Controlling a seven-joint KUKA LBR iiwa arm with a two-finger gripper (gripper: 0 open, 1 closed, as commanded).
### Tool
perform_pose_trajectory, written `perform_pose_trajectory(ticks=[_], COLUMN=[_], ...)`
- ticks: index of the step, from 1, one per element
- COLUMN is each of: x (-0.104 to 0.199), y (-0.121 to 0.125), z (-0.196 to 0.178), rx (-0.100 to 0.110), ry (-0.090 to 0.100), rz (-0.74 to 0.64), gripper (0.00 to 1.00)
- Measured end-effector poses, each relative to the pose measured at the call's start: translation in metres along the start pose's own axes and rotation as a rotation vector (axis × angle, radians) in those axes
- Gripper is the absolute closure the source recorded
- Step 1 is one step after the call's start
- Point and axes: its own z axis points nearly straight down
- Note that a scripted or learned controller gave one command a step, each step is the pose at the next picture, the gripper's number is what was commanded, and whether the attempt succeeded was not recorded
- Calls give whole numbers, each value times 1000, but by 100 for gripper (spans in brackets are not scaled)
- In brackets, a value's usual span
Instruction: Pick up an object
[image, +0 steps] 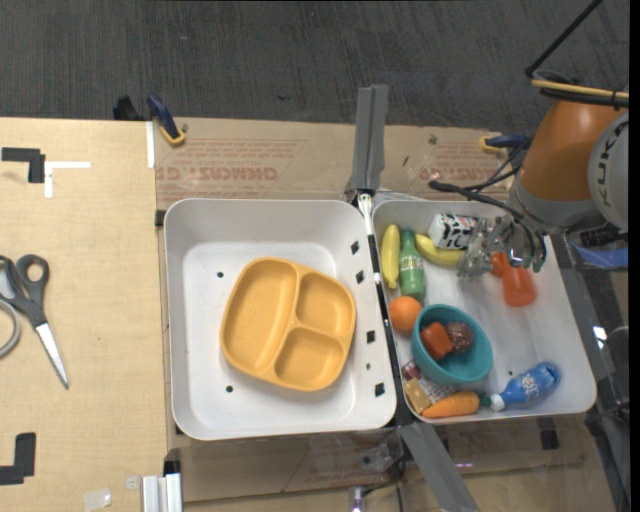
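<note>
Left bin has just the yellow divided plate, while the right bin is packed with a banana, orange, teal bowl and blue bottle, and the gripper sits low by the orange cup.

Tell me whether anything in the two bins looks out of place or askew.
Nothing looks spilled or broken. The yellow divided plate lies flat but skewed to the left bin's walls. In the right bin, the blue bottle lies on its side, and the teal bowl holds small items.
</note>
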Motion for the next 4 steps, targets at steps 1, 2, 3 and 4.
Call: perform_pose_trajectory(ticks=[1,2,3,4], x=[29,29,119,142], y=[-60,-60,-31,-3], z=[-4,-4,1,0], rx=[-1,-1,-2,6], ry=[1,0,6,1], rz=[-381,-382,-341,-296], gripper=[100,0,0,0])
